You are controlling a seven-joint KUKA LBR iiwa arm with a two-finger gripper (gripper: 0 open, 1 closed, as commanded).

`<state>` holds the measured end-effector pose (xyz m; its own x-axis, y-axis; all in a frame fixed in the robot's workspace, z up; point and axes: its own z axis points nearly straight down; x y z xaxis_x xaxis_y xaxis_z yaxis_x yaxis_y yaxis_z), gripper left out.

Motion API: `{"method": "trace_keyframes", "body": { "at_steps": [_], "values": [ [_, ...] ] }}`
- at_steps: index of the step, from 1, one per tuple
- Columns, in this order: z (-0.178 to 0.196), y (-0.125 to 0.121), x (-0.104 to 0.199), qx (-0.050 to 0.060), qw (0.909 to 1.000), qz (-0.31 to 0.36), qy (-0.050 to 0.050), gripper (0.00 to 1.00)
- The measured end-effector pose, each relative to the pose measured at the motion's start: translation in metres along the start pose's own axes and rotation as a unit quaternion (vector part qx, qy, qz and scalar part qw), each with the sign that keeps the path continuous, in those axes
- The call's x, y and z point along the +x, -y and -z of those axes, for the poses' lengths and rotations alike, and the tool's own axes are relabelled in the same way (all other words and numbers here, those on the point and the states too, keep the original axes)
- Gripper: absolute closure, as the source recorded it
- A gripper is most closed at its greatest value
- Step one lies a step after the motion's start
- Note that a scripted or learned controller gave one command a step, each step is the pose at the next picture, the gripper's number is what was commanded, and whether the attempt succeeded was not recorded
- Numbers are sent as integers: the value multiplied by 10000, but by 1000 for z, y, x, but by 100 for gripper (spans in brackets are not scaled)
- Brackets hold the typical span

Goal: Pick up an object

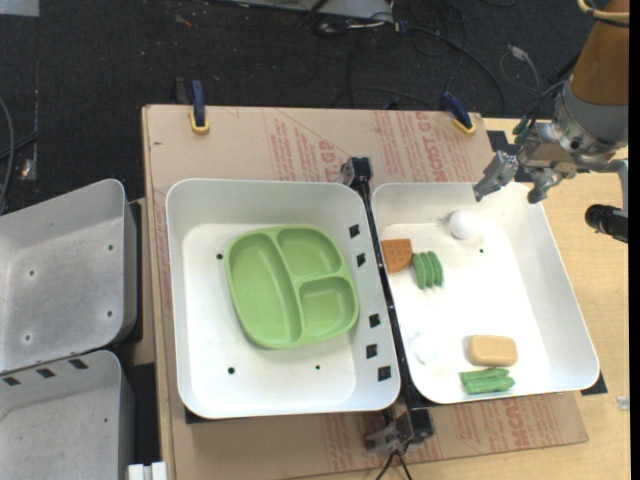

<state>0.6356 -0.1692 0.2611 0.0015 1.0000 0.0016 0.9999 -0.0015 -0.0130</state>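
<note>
Left bin (200, 368): green divided plate (293, 286) fills the centre; bare floor along the walls. Right bin (560, 298): white ball (464, 225), waffle (397, 255) and green piece (429, 269) crowd the upper left; tan block (491, 350) and green beans (487, 381) sit near the front wall. Middle and right side open.

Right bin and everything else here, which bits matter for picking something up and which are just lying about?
For the job: gripper; white ball; orange block; green ridged piece; tan block; green bean pod.

Lying about: green divided tray; cardboard sheet; floor cables.
</note>
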Motion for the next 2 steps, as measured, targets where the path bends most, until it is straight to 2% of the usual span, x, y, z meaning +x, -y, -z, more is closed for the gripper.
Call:
{"method": "trace_keyframes", "body": {
  "at_steps": [1,2],
  "values": [
    [9,-2,1,-65,10000,12,13,0],
    [-34,-3,0,-49,10000,8,9,0]
  ]
}}
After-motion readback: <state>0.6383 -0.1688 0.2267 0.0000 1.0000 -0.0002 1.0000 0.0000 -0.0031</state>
